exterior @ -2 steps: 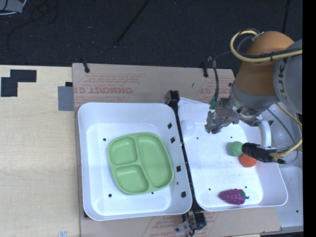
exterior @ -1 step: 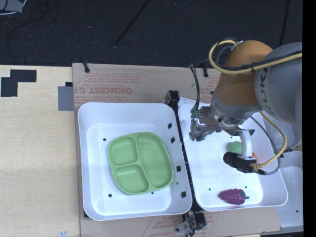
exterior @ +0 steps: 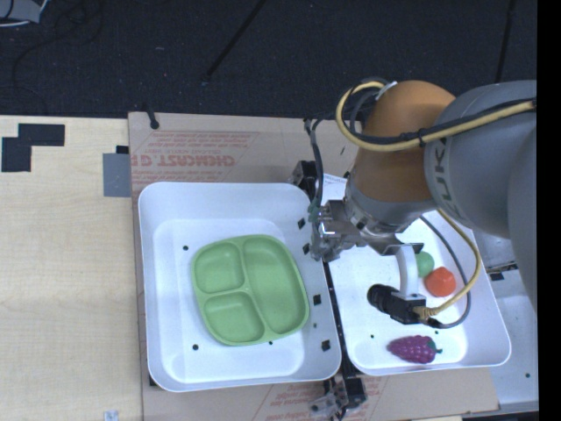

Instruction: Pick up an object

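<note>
Farthest to the gripper's left sits the shallow white plastic bin [exterior: 168,323], one of two resting side by side on a brown cardboard sheet [exterior: 219,139] with red print. Inside it lies a pale green plastic plate with three compartments [exterior: 250,289], flat on the bin's floor, left of the gripper and slightly nearer the camera, close to it but not touching. The gripper [exterior: 321,242] hangs over the seam where the two bins meet, just above the inner rims. From this angle, the wrist hides it too much to tell whether it is open or closed, and nothing can be seen held in it. Above it and to its right rises the grey arm [exterior: 482,165] with its orange band [exterior: 399,143]. To the gripper's right lies the second shallow white bin [exterior: 491,345]. In it, right of the gripper, a small round green toy fruit [exterior: 426,260] touches a round orange toy fruit [exterior: 441,281]. Nearer the camera and well apart from the gripper lies a purple toy bunch of grapes [exterior: 412,349].
</note>
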`<state>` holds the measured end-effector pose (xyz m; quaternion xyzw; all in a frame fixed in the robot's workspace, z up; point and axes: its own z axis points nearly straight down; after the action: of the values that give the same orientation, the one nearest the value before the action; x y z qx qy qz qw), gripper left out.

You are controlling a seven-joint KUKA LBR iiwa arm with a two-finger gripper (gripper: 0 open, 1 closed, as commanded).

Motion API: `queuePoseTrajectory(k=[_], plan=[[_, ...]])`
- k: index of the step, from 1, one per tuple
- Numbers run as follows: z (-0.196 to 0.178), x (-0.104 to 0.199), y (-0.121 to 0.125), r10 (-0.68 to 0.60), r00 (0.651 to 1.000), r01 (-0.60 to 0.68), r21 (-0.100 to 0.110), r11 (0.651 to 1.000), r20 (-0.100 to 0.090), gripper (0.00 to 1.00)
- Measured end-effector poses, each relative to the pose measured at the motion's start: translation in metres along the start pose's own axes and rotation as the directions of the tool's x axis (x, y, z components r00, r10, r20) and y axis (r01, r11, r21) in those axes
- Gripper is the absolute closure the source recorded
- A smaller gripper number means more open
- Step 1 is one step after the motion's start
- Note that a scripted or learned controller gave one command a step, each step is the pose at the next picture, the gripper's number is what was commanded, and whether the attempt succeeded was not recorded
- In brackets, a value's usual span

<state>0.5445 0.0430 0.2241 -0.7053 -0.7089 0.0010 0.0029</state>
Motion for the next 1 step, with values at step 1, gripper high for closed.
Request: queuePoseTrajectory(k=[1], plan=[[0.0051,0.0582,-0.0061,0.001,1.0,-0.001,0.0,1.0,0.002,1.0]])
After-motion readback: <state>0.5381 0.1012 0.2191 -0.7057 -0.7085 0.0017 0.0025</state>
